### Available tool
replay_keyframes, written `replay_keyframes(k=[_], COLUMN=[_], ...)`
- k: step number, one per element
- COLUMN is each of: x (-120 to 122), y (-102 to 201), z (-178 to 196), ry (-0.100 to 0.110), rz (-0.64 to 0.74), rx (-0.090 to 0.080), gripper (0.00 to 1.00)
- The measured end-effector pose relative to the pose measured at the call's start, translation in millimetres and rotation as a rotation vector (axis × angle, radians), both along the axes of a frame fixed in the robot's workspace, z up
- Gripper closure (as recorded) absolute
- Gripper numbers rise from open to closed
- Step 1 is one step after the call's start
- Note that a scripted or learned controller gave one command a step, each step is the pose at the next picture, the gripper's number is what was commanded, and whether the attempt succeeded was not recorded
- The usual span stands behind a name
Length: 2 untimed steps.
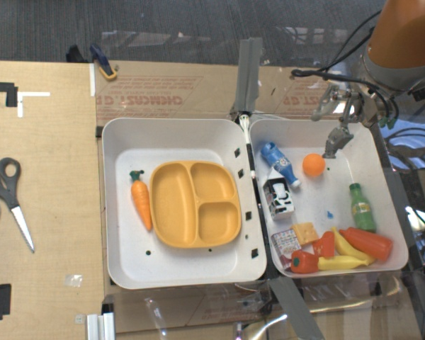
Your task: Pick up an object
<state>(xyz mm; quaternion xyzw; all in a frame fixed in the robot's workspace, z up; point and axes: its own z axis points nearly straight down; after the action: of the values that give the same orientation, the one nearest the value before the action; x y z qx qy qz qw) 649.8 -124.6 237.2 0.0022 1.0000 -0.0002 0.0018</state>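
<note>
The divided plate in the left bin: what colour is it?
Yellow-orange, seen clearly in the camera view: divided plate.

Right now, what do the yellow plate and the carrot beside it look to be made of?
The yellow plate looks like moulded plastic: one even colour, soft sheen, rounded dividers between three sections. The carrot is probably a plastic toy too, smooth and evenly orange with a stiff green top, though rubber can't be ruled out.

Arm cut off by the top and right edges, scissors cropped at the left edge, small items heaped at the right bin's near right corner overlapping and partly hidden, label on the small box too small to read
</note>
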Motion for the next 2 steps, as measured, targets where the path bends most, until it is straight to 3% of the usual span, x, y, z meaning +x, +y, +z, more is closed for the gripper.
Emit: replay_keyframes(k=[1, 2], x=[-5.6, -48.5], y=[19.0, -75.6], z=[-142.6, -138.8], ry=[-0.002, -0.002], rz=[0.004, -0.044], rx=[-0.001, -0.001], gripper=[0.0, 0.0])
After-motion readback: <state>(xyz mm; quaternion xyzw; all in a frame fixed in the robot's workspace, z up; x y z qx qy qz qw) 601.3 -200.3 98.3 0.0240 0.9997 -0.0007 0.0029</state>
